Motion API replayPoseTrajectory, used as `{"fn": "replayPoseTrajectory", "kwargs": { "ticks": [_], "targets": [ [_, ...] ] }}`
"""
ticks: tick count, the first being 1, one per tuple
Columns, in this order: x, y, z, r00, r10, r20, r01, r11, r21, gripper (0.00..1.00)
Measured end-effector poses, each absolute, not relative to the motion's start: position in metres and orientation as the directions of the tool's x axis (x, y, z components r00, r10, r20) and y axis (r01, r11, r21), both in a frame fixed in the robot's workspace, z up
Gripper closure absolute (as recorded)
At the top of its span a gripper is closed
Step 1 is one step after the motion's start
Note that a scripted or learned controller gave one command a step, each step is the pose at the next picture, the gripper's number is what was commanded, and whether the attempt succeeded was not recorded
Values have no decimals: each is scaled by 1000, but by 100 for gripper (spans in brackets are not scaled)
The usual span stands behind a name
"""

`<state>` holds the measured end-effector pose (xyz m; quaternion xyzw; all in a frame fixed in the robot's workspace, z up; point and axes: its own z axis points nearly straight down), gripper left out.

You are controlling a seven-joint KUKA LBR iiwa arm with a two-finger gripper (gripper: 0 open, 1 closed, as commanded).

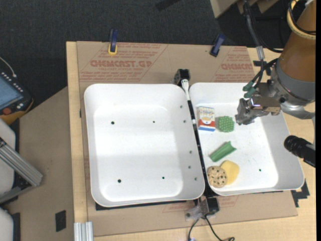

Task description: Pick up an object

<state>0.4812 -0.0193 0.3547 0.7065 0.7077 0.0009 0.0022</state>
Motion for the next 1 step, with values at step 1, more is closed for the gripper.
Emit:
{"fn": "replayPoseTrajectory", "kwargs": {
  "ticks": [1],
  "targets": [
    [482, -19, 365, -2, 1000, -3, 1000, 2, 6, 100]
  ]
}}
